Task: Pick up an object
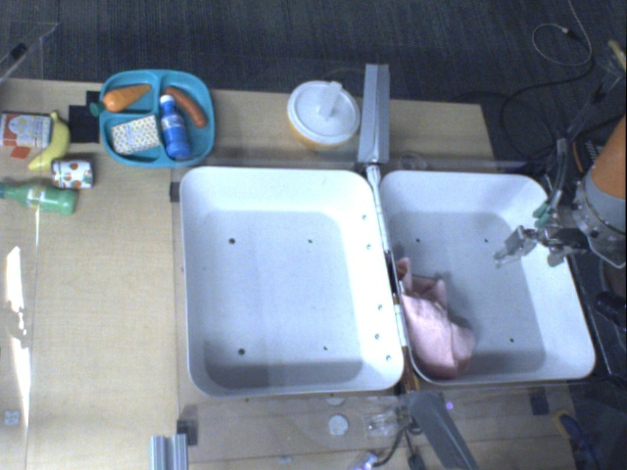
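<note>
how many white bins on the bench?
2. The left bin sits mid-bench; the right bin sits against it, holding a pink cloth in its near-left corner, with the gripper over its right side.

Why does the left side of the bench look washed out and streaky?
In the camera view, a clear panel's glare streaks the wooden bench; the white bins look bright, with soft shadow along their near walls; the gripper looks slightly blurred.

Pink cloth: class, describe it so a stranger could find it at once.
Start at the right white bin. Go to its left wall, near the front corner. There lies the pink cloth, crumpled and soft, the one pink thing in either bin.
</note>
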Controlling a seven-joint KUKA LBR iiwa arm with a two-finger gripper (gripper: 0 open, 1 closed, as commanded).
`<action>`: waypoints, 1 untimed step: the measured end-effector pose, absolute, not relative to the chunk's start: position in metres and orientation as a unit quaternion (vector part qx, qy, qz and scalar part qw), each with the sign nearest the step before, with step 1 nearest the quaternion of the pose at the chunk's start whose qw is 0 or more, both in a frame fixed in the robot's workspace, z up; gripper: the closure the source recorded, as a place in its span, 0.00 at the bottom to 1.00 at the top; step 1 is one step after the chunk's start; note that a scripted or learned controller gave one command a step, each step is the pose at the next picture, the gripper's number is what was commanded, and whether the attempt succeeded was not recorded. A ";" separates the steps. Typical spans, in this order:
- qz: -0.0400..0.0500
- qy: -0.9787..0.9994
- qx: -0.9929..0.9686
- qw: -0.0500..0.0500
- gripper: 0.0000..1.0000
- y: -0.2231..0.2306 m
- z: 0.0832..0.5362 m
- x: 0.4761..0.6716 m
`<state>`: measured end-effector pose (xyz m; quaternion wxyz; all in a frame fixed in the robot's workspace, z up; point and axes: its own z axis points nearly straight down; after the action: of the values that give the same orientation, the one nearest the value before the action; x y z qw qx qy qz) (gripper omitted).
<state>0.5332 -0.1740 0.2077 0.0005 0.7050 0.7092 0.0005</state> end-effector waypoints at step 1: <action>0.002 0.742 0.671 0.003 0.00 -0.160 0.095 0.492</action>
<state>0.4922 -0.1601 0.0950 0.0028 0.6708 0.7416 0.0017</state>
